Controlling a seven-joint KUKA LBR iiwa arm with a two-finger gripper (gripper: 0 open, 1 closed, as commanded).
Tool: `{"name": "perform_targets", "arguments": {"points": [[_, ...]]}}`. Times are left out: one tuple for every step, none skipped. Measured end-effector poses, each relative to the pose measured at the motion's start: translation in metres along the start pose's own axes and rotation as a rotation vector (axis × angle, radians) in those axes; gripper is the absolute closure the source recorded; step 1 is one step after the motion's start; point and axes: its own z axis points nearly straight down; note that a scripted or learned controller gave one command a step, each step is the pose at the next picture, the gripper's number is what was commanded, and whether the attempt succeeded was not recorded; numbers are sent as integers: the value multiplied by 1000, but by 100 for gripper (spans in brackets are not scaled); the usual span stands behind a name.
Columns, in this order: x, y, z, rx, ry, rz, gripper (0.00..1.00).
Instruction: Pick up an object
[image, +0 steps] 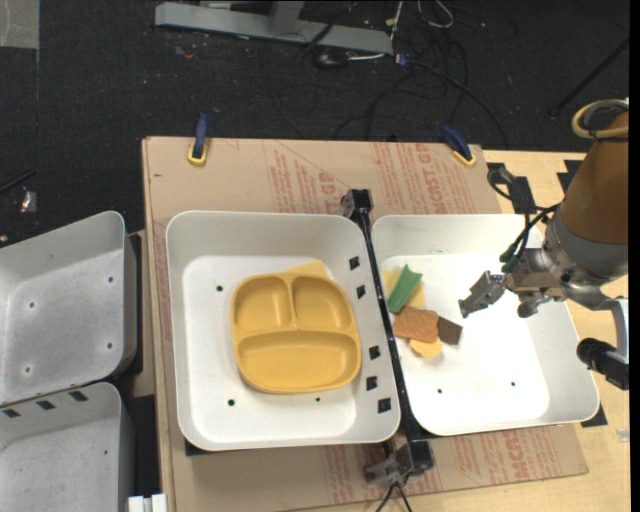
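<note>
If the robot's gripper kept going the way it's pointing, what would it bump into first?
Probably the small dark brown piece beside the orange-brown piece. The gripper points down and to the picture's left toward that pile, though its height above the bin is unclear.

two white bins, one yellow divided tray, one green piece, one brown piece, two clamps
</note>
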Motion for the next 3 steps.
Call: {"name": "perform_targets", "arguments": {"points": [[0,2,-5,-11,-2,-3,0],[-1,-7,52,-6,-1,1,0],[-4,-11,115,-6,-1,1,0]]}}
